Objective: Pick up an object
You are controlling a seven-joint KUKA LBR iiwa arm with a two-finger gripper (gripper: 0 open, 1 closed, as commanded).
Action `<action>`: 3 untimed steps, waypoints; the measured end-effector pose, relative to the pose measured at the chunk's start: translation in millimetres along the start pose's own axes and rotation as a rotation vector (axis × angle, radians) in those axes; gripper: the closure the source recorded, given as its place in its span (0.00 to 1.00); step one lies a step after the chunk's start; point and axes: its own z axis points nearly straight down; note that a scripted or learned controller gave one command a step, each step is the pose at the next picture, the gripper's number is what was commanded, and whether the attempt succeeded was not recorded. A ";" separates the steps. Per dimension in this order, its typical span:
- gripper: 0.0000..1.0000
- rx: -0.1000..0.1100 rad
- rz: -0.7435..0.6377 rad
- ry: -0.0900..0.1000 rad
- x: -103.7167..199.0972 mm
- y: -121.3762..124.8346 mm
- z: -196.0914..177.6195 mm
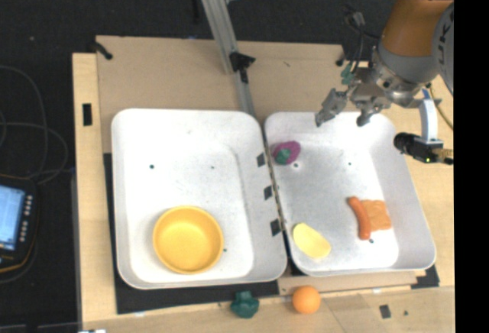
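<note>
My gripper [345,114] hangs over the far edge of the right bin [397,171], its two fingers spread apart with nothing between them. A small purple and green object [286,152] lies near the bin's far left corner, left of and a little nearer than the gripper. An orange carrot-like piece on an orange block [369,216] rests at the bin's near right. A pale yellow object [311,240] lies at the near left of the same bin. In the left bin [183,148] sits a yellow bowl [188,238], toward the near side.
An orange ball [306,299] and a small green object [244,305] lie on the bench in front of the bins. A metal pole [218,11] rises behind the bins' divide. A screen device [11,221] sits at the far left.
</note>
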 end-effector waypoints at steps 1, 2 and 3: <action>0.00 0.000 0.000 0.000 0.0 0.0 0.0; 0.00 0.007 0.003 -0.001 -1.4 -11.0 54.3; 0.00 0.007 0.005 0.000 6.0 -16.8 110.1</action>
